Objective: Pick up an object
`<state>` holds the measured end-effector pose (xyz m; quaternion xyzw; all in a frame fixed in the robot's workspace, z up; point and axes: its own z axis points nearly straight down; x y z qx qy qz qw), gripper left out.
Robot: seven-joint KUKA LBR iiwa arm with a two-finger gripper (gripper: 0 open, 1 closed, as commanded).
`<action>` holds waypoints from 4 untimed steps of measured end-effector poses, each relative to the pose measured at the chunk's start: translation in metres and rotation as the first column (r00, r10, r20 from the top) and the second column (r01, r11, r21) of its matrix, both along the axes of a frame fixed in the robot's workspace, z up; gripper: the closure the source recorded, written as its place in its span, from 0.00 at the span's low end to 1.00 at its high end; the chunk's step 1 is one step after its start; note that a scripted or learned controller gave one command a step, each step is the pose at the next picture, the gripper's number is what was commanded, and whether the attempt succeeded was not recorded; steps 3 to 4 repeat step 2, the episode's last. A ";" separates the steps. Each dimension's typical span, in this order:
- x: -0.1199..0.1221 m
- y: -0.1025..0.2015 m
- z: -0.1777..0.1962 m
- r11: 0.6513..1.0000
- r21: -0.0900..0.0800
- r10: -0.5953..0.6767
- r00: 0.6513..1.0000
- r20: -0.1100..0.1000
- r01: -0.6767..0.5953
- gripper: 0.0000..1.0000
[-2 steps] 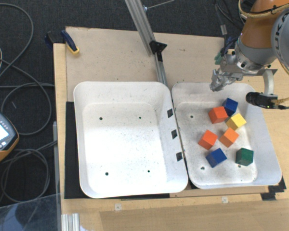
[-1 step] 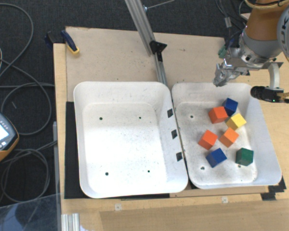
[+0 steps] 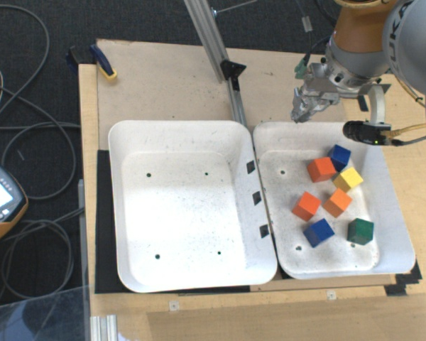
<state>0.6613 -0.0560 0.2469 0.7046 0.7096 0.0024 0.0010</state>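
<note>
Reading from left to right, you first meet the left bin (image 3: 177, 204), a shallow white tray whose floor shows only dark specks and a few small holes. Beside it, touching along the middle seam, lies the right bin (image 3: 284, 247), and here you find every candidate for the pick. Nearest the centre sit an orange cube (image 3: 307, 205) and, below it, a blue cube (image 3: 318, 231). Further right come a second orange cube (image 3: 321, 169), a third orange cube (image 3: 337, 202), a yellow cube (image 3: 349, 179) and, toward the far wall, another blue cube (image 3: 339, 155). A green cube (image 3: 361, 231) lies nearest the right wall. All seven rest on the bin floor.

Above the far rim of the right bin you see the gripper (image 3: 307, 109), hanging from the grey arm with its orange band (image 3: 362, 16). It hovers over the bench board, apart from every cube. Nothing lies between its fingers; whether they stand wide or narrow you cannot tell at this scale.

Judged from this layout, the task is hardly begun: no cube is lifted, and choice, descent, closure and lift all remain.
</note>
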 end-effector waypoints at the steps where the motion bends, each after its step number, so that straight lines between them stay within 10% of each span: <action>1: -0.002 0.053 -0.010 1.000 0.000 -0.001 1.000 -0.006 0.001 1.00; 2: 0.006 0.106 -0.001 1.000 0.000 0.000 1.000 -0.002 0.000 1.00; 4: 0.006 0.106 -0.001 1.000 0.000 0.000 1.000 -0.002 0.000 1.00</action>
